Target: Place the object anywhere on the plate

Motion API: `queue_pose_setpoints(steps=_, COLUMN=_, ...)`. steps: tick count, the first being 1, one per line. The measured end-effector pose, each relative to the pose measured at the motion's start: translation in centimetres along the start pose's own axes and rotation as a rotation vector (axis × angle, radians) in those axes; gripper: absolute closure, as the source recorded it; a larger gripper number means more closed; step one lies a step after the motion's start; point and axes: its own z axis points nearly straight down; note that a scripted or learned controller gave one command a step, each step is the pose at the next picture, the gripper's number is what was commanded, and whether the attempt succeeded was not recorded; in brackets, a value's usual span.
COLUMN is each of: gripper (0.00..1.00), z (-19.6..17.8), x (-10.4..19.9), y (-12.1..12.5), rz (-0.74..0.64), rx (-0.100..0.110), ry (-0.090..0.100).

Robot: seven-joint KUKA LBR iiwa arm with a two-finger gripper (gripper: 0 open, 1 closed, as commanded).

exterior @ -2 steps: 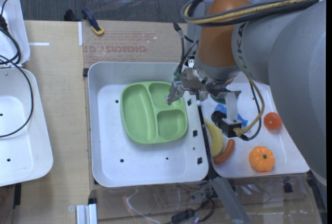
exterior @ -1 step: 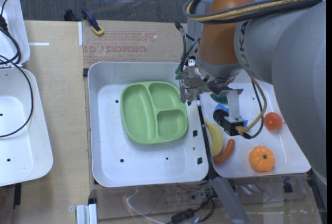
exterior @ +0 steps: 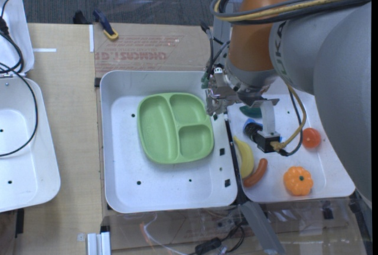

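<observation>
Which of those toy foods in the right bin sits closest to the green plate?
The yellow banana, lying along the bin's left wall. The sausage, pumpkin and tomato all lie farther from the green plate.

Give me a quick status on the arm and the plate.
Gripper at the green plate's right rim, grip unclear. Toy foods in right bin.

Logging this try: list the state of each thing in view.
green plate: flat in the left bin, nothing on it
banana: lying in the right bin
sausage: lying beside the banana
pumpkin: upright
tomato: resting in the right bin
gripper: over the bins' divide
</observation>
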Motion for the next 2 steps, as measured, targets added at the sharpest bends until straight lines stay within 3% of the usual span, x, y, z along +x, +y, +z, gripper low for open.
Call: queue_pose_setpoints(steps=2, gripper=1.0, z=-1.63, x=-0.27, y=0.04, rz=-0.001, rx=0.004, ry=-0.004)
